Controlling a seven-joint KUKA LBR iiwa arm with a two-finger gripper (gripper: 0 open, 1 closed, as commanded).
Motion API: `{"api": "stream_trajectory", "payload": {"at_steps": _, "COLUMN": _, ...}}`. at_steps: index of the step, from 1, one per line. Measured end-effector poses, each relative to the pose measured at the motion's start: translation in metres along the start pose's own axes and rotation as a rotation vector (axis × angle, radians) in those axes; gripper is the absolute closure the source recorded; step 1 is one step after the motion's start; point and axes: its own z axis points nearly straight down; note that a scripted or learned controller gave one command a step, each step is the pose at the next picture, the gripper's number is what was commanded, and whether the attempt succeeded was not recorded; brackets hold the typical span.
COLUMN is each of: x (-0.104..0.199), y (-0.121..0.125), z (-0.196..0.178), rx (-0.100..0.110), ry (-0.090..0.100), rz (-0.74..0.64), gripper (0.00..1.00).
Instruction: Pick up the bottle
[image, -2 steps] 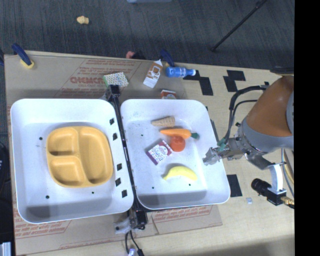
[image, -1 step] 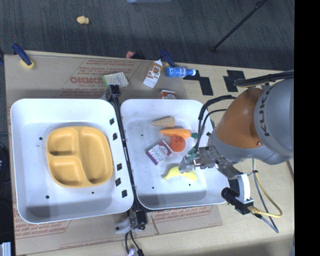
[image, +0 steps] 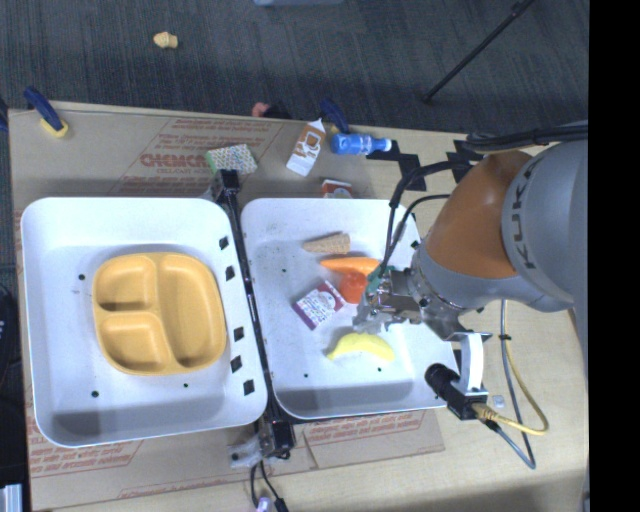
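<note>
End effector (image: 378, 306): one, metallic, two-fingered, on the grey arm with an orange band (image: 480, 232) reaching in from the right. It sits low inside the right white bin (image: 265, 300), just above the yellow banana-shaped toy (image: 362, 346) and just right of the purple snack packet (image: 318, 304). Whether it is open or closed cannot be told from this angle; nothing is seen between its fingers.

Right bin contents, four items: one yellow banana toy near the near wall; one purple packet at the centre; one orange carrot-shaped piece (image: 350, 270) beside the end effector on its far side; one tan biscuit-like bar (image: 327, 243) further back.

Left white bin (image: 40, 300): one yellow plastic three-compartment tray (image: 160, 310).

On the cardboard-covered surface (image: 130, 140) beyond the bins: one blue plastic bottle with a white label (image: 358, 145), lying on its side past the far edge of the right bin, well apart from the end effector; one small white and brown carton (image: 306, 148) just left of the bottle; one green patterned sponge-like pad (image: 231, 158); one small red and white item (image: 337, 188) at the right bin's far rim.

Blue clamps: two, one at the far left corner (image: 45, 112), one near the bottle (image: 333, 116).
</note>
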Motion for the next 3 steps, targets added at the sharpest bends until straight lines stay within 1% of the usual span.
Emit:
{"api": "stream_trajectory", "payload": {"at_steps": 1, "x": -0.058, "y": 0.007, "z": 0.016, "rx": 0.000, "ry": 0.000, "rz": 0.163, "gripper": 1.00}}
{"api": "stream_trajectory", "payload": {"at_steps": 2, "x": -0.044, "y": 0.005, "z": 0.000, "rx": -0.001, "ry": 0.000, "rz": 0.216, "gripper": 1.00}}
{"api": "stream_trajectory", "payload": {"at_steps": 3, "x": -0.071, "y": 0.009, "z": 0.022, "rx": 0.002, "ry": 0.002, "rz": 0.066, "gripper": 1.00}}
